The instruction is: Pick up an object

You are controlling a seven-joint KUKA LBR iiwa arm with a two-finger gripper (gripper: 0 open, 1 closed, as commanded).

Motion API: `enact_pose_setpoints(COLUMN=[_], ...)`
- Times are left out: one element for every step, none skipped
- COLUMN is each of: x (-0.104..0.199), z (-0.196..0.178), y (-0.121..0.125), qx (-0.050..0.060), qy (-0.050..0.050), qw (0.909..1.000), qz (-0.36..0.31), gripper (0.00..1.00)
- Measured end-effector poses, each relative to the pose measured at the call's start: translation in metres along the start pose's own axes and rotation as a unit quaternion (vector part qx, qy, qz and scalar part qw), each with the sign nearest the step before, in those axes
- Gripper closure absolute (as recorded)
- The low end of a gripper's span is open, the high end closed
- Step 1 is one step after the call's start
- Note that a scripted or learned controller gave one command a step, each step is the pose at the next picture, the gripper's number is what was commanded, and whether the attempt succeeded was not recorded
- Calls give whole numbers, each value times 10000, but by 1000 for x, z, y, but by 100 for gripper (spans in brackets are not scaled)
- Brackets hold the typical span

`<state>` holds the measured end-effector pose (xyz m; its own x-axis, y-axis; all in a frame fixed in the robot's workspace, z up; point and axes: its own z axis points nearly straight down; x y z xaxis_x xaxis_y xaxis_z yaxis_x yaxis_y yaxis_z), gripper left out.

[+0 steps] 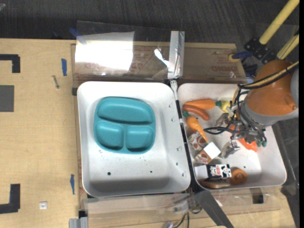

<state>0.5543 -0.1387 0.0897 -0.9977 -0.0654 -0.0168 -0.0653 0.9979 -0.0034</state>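
dark carpet floor [142,6], plywood bench [33,127]

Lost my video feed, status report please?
Gripper low in right bin, grasp unclear. Orange carrot toys beside it. Teal tray in left bin.

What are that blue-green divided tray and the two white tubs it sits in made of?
The teal tray looks like moulded plastic with a smooth, slightly glossy finish: rounded compartment edges, soft highlights. The white bins also look like thin formed plastic, matte, with rounded corners; the left one shows small dark specks. Both are guesses from appearance.
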Motion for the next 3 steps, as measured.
enact_pose_setpoints(x=[-54, 2, 0], z=[1, 1, 0], y=[4, -52, -35], qx=[-6, 1, 0], qy=[7, 35, 26], qw=[9944, 9990, 9999], qz=[-1055, -438, -133], gripper=[0, 0, 0])
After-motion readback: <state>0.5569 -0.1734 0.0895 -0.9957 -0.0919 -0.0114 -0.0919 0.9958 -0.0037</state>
